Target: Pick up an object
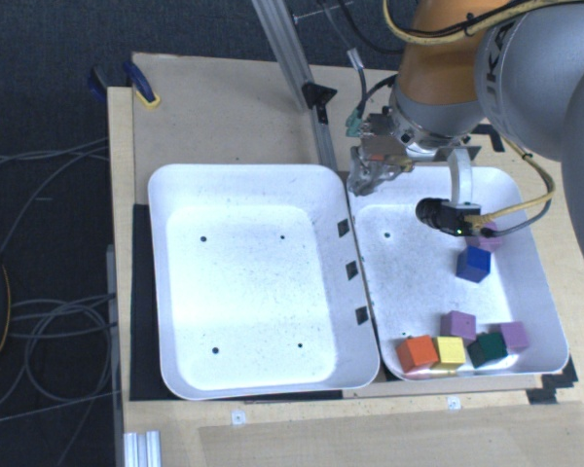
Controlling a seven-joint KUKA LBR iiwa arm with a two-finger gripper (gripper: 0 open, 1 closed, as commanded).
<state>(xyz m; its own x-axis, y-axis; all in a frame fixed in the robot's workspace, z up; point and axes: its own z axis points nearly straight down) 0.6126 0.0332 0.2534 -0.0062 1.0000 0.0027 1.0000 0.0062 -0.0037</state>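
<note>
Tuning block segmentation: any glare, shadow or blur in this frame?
Camera view: even, soft light; the right bin floor reads bright, near washed out; the coloured blocks stay sharp with faint shadows; the blue block is crisp; the arm looks soft, and the gripper is dark against the rim.

The right bin's (540, 290) far rim is hidden by the arm (526, 56), itself cut off at the top and right edges.
</note>
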